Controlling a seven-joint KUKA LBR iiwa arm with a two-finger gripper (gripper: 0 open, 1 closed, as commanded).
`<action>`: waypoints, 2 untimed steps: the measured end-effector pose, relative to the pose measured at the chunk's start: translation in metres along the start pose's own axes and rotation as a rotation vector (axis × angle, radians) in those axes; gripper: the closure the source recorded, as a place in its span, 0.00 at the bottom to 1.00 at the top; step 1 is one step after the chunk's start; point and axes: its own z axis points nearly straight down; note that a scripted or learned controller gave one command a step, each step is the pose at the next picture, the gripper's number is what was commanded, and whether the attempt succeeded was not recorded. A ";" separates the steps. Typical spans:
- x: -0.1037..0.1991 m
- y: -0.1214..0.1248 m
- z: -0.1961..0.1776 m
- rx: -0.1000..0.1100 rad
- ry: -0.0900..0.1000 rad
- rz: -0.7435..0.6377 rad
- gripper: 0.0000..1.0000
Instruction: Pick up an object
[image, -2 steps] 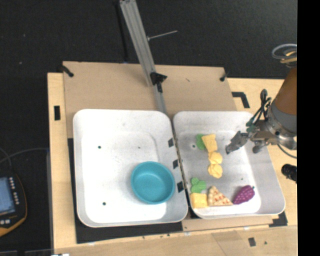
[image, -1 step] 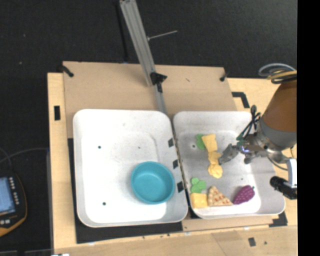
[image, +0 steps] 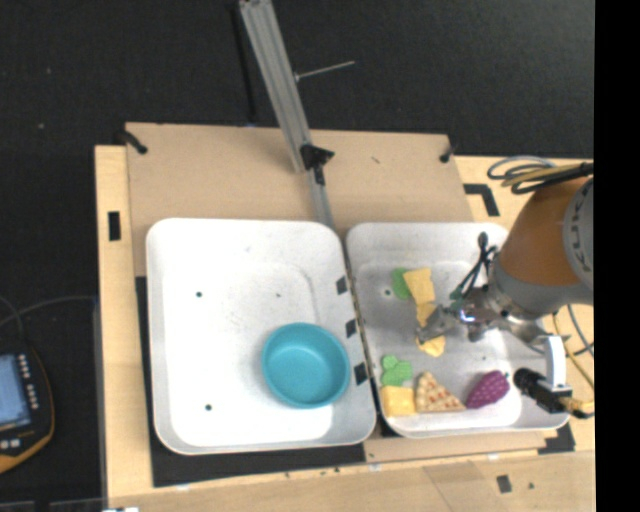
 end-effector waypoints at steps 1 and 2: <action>-0.002 0.002 -0.015 -0.009 -0.002 0.007 1.00; 0.001 0.000 -0.078 -0.012 -0.002 -0.007 1.00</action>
